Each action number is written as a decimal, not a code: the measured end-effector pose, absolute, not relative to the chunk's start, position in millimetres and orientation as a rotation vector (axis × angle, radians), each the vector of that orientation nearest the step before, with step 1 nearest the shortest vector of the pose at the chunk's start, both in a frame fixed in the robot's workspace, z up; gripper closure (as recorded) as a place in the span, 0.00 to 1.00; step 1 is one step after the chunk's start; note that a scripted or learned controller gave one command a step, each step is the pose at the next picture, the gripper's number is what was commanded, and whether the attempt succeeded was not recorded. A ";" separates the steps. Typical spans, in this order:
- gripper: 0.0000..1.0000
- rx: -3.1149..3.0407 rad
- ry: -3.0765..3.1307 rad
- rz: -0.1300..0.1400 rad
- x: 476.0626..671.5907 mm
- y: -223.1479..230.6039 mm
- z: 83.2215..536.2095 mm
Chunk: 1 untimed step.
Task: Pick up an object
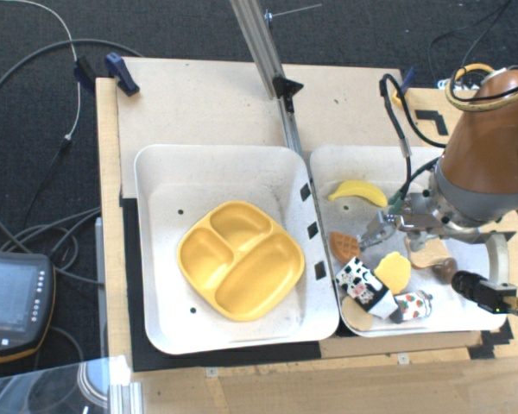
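In left bin (155, 188): yellow plate (241, 260); right bin (328, 166): banana (359, 192), toys; jaws' state unclear.

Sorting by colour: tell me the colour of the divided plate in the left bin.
Yellow. The plate shows clearly in the camera view.

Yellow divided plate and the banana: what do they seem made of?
The yellow divided plate looks like moulded plastic: uniform colour, rounded compartment ridges, a soft satin sheen. The banana is probably a plastic or foam toy, judging by its even yellow and smooth matte surface, though the view cannot settle that.
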<state>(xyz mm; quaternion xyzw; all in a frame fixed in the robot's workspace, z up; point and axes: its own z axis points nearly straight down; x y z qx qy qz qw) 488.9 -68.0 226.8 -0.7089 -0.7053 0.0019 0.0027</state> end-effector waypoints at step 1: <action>0.00 -2.207 -2.226 0.002 516.6 13.7 190.3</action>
